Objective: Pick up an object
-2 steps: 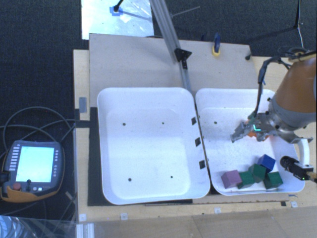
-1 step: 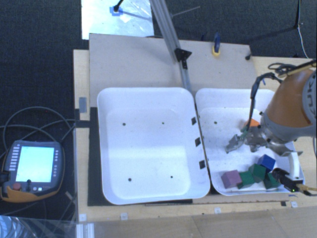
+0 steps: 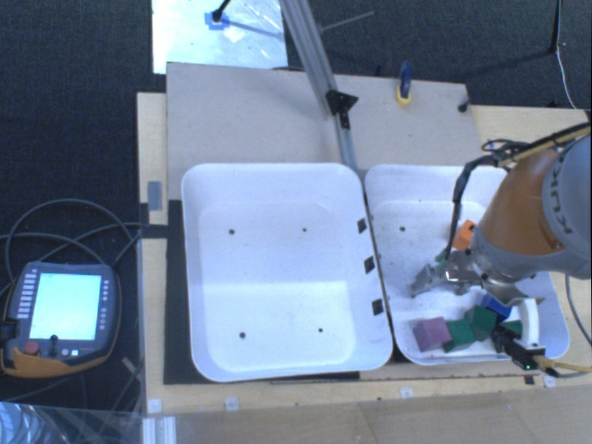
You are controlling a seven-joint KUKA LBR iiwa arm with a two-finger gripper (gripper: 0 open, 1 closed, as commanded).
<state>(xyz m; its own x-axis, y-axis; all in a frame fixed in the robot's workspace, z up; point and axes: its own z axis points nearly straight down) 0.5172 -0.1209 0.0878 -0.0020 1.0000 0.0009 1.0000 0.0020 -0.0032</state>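
Observation:
My gripper (image 3: 431,280) reaches into the right bin (image 3: 407,206) from the right, its metal fingers low over the bin floor near the middle. Nothing shows between the fingers. Just below it, near the bin's front wall, lie a purple block (image 3: 429,333) and a dark green block (image 3: 470,327). A blue piece (image 3: 493,303) sits beside the green block, partly under the arm. An orange object (image 3: 463,234) peeks out behind the wrist.
The left bin (image 3: 277,266) stands next to the right one, sharing a middle edge with black clips. A teach pendant (image 3: 60,317) lies off the bench at the left. A slanted metal pole (image 3: 314,58) crosses the back.

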